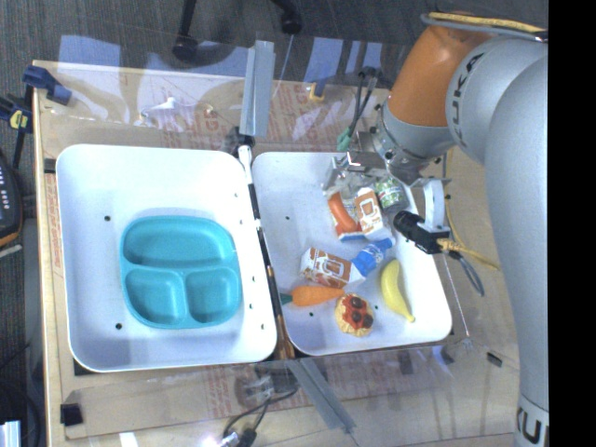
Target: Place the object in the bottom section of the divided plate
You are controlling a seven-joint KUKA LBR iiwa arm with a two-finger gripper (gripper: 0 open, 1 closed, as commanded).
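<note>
The grey arm's two-finger gripper (358, 177) hangs low over the upper part of the right white bin (289, 194), just above a cluster of items; whether it is released or clenched cannot be told from this angle. Directly beneath it lie an orange sausage-shaped toy (341, 213) and a small brown-and-white carton (369, 210), side by side. The turquoise divided plastic plate (179, 271) sits in the left white bin (84, 184), well apart.

A banana (397, 290), a carrot (315, 295) and a small carton (326, 267) lie in the right bin (289, 203).
</note>
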